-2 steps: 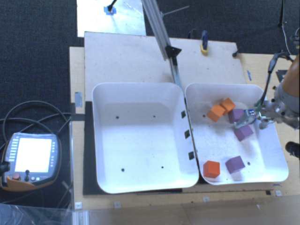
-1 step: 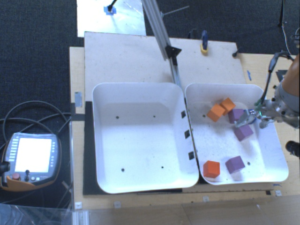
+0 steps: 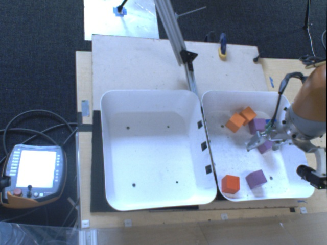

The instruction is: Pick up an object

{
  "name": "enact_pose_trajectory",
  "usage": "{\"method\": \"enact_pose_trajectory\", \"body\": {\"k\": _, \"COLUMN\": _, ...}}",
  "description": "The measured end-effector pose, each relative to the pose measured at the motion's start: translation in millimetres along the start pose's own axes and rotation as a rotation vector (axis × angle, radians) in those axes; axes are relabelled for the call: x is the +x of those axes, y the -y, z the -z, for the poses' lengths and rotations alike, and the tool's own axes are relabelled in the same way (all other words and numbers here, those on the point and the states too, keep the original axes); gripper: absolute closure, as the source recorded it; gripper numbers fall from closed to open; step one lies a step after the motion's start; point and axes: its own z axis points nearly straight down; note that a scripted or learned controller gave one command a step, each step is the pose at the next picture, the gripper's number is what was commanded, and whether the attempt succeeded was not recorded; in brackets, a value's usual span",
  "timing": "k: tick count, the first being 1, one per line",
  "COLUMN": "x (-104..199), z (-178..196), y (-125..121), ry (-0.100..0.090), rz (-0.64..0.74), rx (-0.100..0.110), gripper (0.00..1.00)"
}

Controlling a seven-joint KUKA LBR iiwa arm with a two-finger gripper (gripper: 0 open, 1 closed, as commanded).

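Two white bins sit side by side on the pale surface (image 3: 153, 60); the right bin (image 3: 217, 106) holds orange and purple blocks. Low over it, the hand (image 3: 261, 143) touches a small purple block (image 3: 264, 147), though its grip cannot be told.

Arm (image 3: 312, 103) cut off at right edge.

We look down from one fixed camera above the bench (image 3: 153, 60), tilted at a slant and set far enough back to take in both white bins (image 3: 148, 152) whole. The floor lies toward nine and twelve o'clock, and the arm (image 3: 311, 103) enters from three o'clock.
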Motion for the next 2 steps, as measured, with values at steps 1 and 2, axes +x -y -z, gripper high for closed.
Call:
{"method": "enact_pose_trajectory", "body": {"k": 1, "x": -5, "z": -58, "y": 7, "ry": 0.0, "rz": -0.001, "rx": 0.001, "gripper": 0.0}}
{"method": "enact_pose_trajectory", "body": {"k": 2, "x": -5, "z": -68, "y": 7, "ry": 0.001, "rz": 0.0, "rx": -0.003, "gripper": 0.0}}
